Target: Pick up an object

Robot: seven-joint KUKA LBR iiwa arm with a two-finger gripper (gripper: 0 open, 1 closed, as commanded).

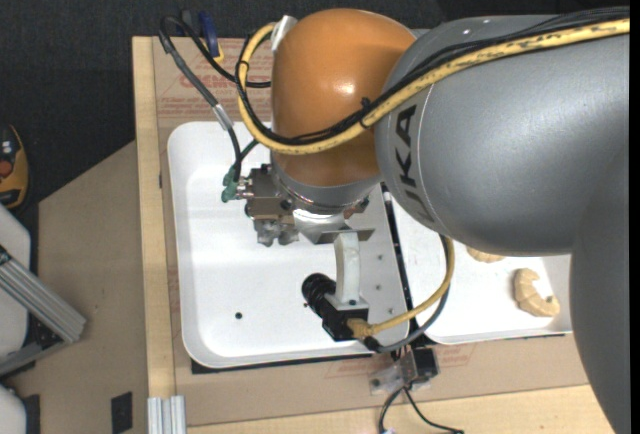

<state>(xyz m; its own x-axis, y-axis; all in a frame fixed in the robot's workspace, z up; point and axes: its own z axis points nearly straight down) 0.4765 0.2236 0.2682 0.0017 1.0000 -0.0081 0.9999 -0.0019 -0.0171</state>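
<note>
My gripper (305,222) hangs low over the left bin (205,252), near its middle, seen from above under the orange wrist band (335,87). The wrist and its grey mount hide what lies beneath it. In the right bin (480,307) a pale tan curved object (534,292) lies near the front. A second tan piece (486,257) peeks out from under the arm. A tiny dark speck (238,315) sits on the left bin's floor near the front left.
The grey arm link (520,122) covers most of the right bin and the back of the bench. Black and yellow cables (215,102) loop over the left bin's back edge. A cable connector (410,367) hangs past the front rim.
</note>
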